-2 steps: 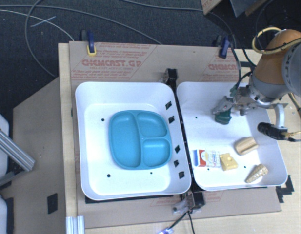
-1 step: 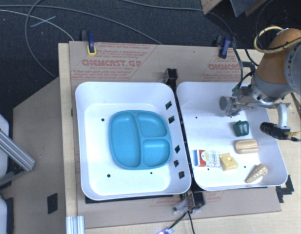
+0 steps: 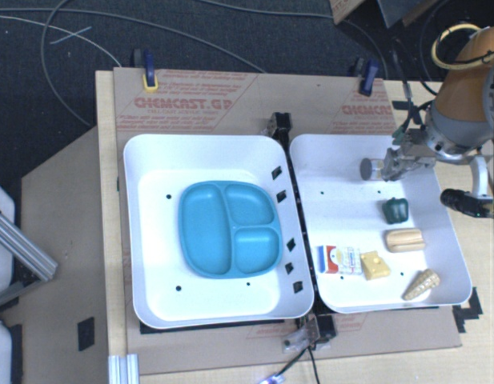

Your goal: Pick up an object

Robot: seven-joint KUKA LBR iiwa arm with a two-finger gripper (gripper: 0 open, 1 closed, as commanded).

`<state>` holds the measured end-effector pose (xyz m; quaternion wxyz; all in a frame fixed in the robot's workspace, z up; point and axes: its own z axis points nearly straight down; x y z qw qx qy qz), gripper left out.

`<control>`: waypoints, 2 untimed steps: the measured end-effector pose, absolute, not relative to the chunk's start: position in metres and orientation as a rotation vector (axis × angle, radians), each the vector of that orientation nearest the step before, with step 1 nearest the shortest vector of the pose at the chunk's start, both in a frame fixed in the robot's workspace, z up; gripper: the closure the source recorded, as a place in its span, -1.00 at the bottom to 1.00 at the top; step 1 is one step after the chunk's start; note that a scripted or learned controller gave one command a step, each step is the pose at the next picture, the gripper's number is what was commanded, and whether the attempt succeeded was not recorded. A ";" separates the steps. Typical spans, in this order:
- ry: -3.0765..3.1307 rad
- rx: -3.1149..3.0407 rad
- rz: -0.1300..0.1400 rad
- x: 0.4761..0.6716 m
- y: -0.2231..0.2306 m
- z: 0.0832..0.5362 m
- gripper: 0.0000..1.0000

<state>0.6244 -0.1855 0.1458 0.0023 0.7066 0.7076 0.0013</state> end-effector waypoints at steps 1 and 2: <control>2.217 2.215 0.006 0.624 -0.192 0.210 1.00; 2.219 2.215 0.006 0.629 -0.189 0.255 1.00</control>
